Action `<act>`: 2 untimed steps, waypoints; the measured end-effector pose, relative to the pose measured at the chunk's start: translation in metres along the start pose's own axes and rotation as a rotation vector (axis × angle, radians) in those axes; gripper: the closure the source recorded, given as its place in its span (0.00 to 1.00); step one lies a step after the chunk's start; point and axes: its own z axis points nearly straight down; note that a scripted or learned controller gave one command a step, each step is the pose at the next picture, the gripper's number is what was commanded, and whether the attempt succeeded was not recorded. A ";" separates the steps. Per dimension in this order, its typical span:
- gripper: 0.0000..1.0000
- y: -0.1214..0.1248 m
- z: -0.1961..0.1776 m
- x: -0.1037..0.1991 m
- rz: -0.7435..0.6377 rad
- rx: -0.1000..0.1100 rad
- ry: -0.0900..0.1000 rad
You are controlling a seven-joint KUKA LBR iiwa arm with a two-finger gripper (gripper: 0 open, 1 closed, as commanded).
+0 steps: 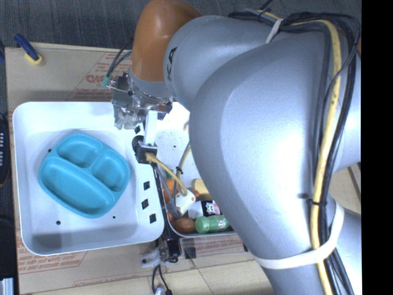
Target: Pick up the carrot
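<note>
Grey and bulky, the arm (264,134) covers most of the right bin, its end effector (130,117) at upper centre over the left bin's (31,183) far edge, grip unreadable, while an orange piece, perhaps the carrot (170,185), peeks out lower centre beside a green object (210,225).

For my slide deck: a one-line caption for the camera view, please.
Grey arm reaches over two white bins; blue tray lies in the left one.

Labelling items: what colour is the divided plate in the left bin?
Light blue divided plate, plain, clearest in the camera view.
</note>
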 end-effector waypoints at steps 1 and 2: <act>0.00 0.001 0.000 -0.003 0.005 -0.001 -0.002; 0.00 -0.001 0.077 0.049 0.284 -0.005 0.000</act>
